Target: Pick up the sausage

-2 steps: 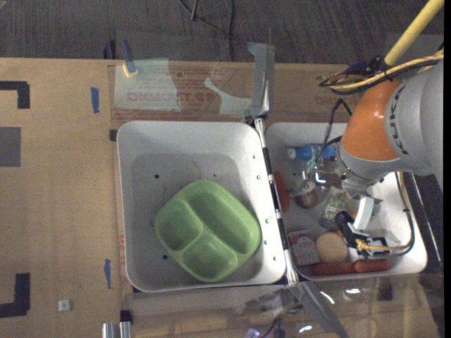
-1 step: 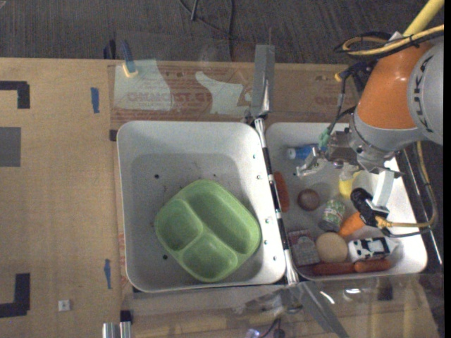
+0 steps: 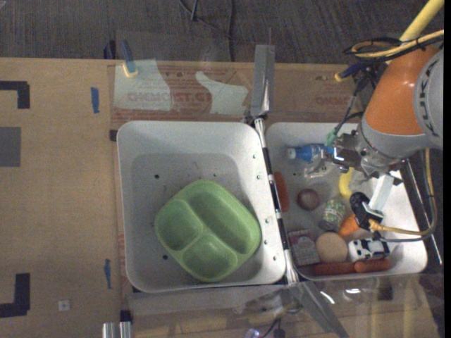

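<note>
Grey arm with orange band reaches over the right white bin on the tan bench.
The left white bin holds a green divided plastic plate. The long red sausage lies along the right bin's near wall, touching a round beige roll. The tool hovers near a clear plastic bottle; whether it is clenched or released, I cannot tell.

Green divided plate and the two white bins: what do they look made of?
Green divided plate: likely moulded plastic, with a uniform colour, a soft satin sheen and rounded compartment ridges. White bins, left and right: probably thin plastic or coated sheet, with a matte white finish, rounded corners and small dark dots like holes or rivets along the walls. The view cannot settle which.
</note>
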Robot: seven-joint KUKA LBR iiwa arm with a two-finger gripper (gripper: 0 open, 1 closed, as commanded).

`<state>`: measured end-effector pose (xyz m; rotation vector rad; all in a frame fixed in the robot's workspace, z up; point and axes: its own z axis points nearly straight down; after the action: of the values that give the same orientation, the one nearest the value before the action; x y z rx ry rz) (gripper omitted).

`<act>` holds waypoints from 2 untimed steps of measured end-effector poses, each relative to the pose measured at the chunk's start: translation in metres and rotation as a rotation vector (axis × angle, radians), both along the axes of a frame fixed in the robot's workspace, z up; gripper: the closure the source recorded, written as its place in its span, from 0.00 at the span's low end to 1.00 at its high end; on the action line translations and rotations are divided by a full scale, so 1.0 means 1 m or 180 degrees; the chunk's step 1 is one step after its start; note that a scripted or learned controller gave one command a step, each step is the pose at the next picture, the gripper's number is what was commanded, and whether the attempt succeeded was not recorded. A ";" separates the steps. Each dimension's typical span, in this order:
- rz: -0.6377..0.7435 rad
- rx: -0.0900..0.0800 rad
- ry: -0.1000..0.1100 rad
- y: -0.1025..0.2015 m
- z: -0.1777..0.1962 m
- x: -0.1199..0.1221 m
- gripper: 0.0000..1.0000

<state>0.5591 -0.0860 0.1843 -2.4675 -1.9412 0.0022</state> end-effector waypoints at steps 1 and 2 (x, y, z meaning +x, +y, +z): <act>0.0000 0.0000 0.0000 0.000 0.000 0.000 0.00; 0.0075 -0.0002 -0.0023 -0.025 -0.098 -0.016 0.00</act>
<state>0.5427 -0.1108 0.0867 -2.4481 -1.9732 -0.0060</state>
